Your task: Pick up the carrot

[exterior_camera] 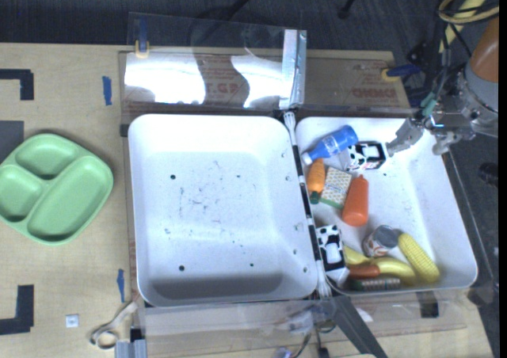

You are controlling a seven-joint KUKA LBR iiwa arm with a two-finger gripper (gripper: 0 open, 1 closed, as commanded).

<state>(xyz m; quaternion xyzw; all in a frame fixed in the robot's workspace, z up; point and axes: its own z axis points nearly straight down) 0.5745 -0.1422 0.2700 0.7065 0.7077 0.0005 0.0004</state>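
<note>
Nearest the camera, the right bin (455, 214) has a corn cob (417, 257), a banana (388, 268) and a red pepper (363, 272) along its front wall. Mid-bin lies the carrot (356, 199): orange, tapered, upright in view, touching a mesh-patterned block (337, 187). Judgement: likely a light, rigid, smooth plastic toy; grip across the mid-body, since the taper may slip. Beyond it lies a blue bottle (337, 142). At the far right rim the gripper (409, 137) hovers, well apart from the carrot; jaws' state cannot be told. The left bin (214, 198) sits beside it on the desk.
</note>
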